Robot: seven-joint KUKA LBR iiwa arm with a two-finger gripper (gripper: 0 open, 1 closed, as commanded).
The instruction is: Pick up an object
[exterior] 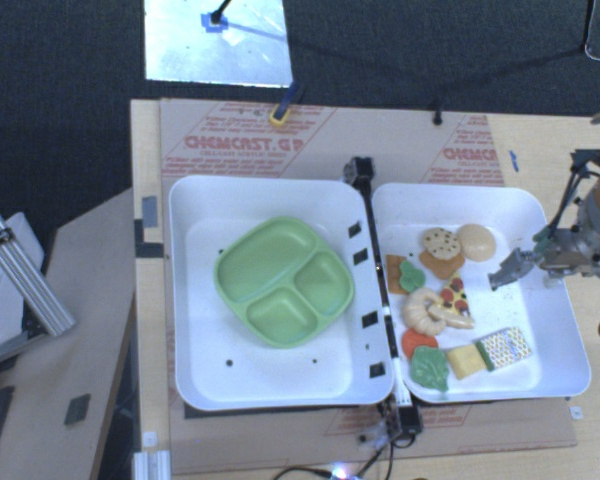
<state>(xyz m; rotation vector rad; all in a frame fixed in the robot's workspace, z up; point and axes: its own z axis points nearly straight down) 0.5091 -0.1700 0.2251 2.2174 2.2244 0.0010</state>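
Here, smooth green three-part tray (285, 282) in left bin (195, 368); tool (520, 265) over right bin (560, 368), grip state unclear.

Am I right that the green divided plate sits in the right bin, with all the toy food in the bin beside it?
Not quite: the camera view shows the green divided plate in the left bin. The toy food lies in the right bin beside it.

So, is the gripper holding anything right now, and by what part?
Nothing is held. The gripper hovers over the right bin, apart from the toy food.
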